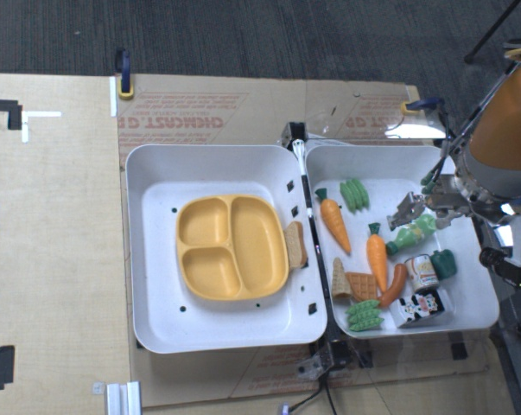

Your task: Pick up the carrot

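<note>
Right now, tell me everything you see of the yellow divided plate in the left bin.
The yellow plate lies flat in the middle of the left bin. It looks like smooth plastic, a rounded rectangle with three compartments: two smaller on its left, one large on its right, nothing in them. A brown bread slice touches its right rim.

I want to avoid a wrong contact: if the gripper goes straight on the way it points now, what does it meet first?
Probably the pale green toy just under the gripper, not the nearer carrot beyond it; depth is unclear.
</note>
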Available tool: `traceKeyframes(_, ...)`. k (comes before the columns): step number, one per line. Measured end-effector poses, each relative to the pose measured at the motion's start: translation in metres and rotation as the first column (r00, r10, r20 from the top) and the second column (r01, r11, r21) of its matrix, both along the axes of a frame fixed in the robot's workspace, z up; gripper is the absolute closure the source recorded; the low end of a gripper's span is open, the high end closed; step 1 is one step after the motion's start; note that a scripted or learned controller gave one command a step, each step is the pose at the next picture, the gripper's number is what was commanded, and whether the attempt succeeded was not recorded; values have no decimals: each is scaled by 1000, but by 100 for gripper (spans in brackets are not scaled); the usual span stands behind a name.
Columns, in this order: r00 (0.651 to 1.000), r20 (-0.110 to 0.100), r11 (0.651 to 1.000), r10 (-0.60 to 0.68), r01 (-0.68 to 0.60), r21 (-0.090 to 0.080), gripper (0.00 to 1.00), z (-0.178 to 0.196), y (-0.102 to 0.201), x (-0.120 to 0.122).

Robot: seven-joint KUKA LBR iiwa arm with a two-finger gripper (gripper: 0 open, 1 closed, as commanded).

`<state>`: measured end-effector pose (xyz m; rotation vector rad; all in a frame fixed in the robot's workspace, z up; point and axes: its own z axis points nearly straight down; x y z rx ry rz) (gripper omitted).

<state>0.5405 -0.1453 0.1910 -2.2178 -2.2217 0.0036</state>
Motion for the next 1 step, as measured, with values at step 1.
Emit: traceKeyframes(1,989,0,989,-151,151,-1,0,-100,40,9)
